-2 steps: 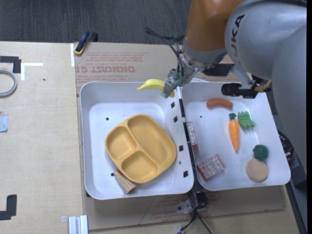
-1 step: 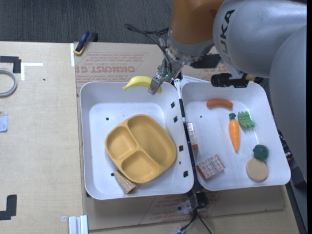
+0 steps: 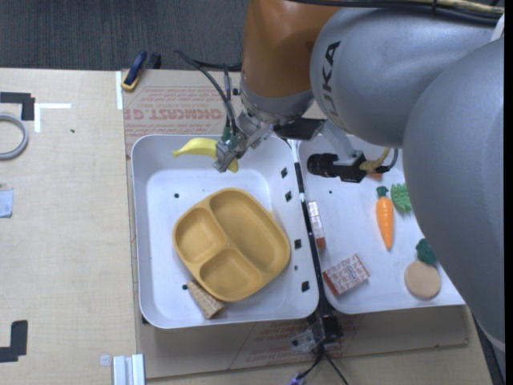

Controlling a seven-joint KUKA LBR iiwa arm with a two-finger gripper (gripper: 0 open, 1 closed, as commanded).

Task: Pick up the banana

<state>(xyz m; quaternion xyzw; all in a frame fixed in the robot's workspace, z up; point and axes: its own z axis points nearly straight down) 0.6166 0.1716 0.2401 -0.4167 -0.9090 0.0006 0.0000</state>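
A yellow banana [image 3: 198,147] lies at the far edge of the left white bin [image 3: 152,239], its left end pointing left. My gripper [image 3: 226,159] hangs from the grey arm right over the banana's right end, with a bit of yellow showing beside its fingertips. The banana's right end is hidden behind the gripper, so I cannot tell whether the fingers are around it or merely on top of it.
A tan three-compartment plate [image 3: 231,243] fills the middle of the left bin, with a brown cracker [image 3: 205,299] at its near edge. The right bin [image 3: 353,223] holds a carrot [image 3: 386,219], a small red box [image 3: 346,273], a round biscuit [image 3: 422,280] and a narrow packet [image 3: 315,223].
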